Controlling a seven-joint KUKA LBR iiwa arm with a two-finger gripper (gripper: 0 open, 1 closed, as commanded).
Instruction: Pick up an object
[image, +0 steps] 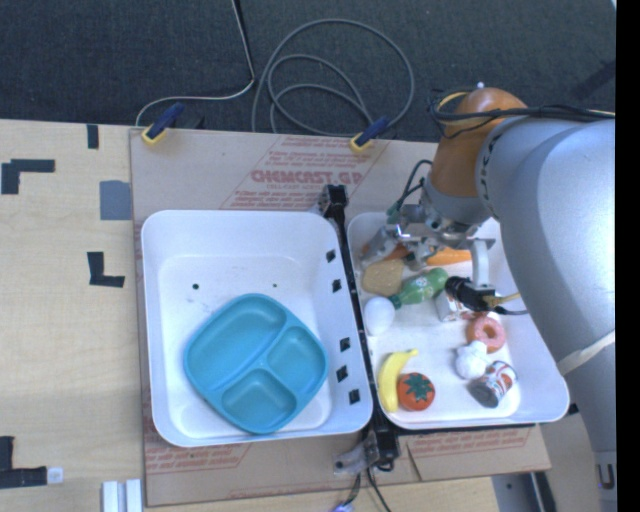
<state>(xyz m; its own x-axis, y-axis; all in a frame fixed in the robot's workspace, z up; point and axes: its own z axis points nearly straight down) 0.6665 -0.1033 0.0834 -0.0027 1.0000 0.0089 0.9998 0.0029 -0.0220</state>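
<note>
My gripper hangs low over the far part of the right bin, just above a brown bread-like piece and a green toy vegetable. An orange carrot lies right beside it. Further forward in that bin lie a white egg, a yellow banana, a red tomato, a pink donut, a white lump and a small can. The arm's wrist hides the bin's far right corner.
The left bin holds a blue divided plate in its front half. A black divider runs between the two bins. Cables loop on the dark floor beyond the bench.
</note>
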